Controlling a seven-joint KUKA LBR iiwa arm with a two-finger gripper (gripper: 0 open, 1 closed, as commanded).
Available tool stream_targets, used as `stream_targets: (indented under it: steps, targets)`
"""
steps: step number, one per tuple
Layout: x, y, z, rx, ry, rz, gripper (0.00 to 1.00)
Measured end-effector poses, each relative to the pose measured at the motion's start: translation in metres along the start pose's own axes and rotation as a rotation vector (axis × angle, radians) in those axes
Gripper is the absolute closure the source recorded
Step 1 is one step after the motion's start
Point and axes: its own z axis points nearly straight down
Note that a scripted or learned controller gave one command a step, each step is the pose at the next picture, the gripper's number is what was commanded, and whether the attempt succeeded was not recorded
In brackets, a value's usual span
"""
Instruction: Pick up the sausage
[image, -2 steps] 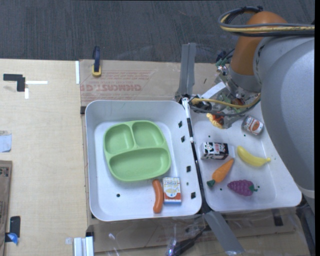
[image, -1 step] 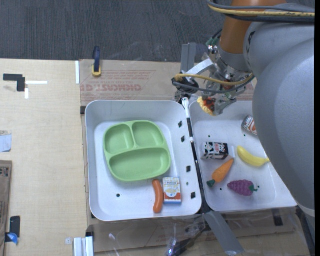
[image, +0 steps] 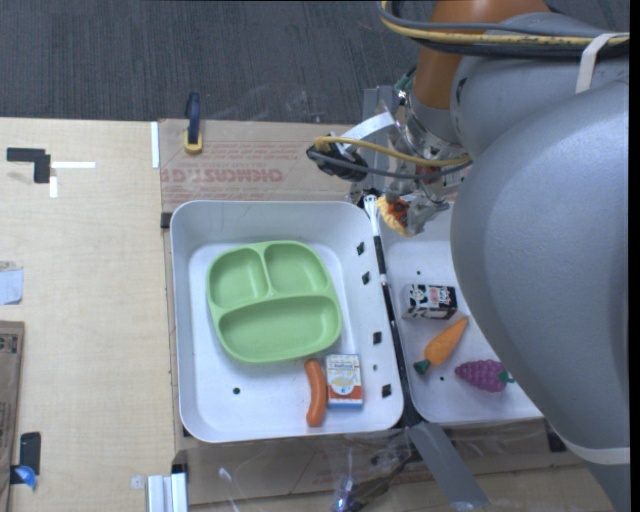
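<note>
The sausage (image: 316, 393) is seen lying in the left bin (image: 190, 330), near its front edge, touching a small carton (image: 344, 381) and just below the green plate (image: 273, 300). The gripper (image: 405, 212) is positioned over the right bin's far corner; its state cannot be told.

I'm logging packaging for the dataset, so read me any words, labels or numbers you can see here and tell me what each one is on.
"CHEMC..." in red capitals, seen upside down and mirrored, rest unclear: on the cardboard behind the left bin.
Small box beside the sausage: printed, too small to read.
Black-and-white carton in the right bin: pattern, no legible text.
</note>
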Motion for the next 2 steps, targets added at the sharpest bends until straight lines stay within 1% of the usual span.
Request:
stream_targets:
  steps: [1, 2]
  targets:
    - [-0.031, -0.021, -0.066, -0.002, -0.001, 0.084, 1.0]
    - [-0.002, -0.039, 0.0, -0.001, -0.002, 0.068, 1.0]
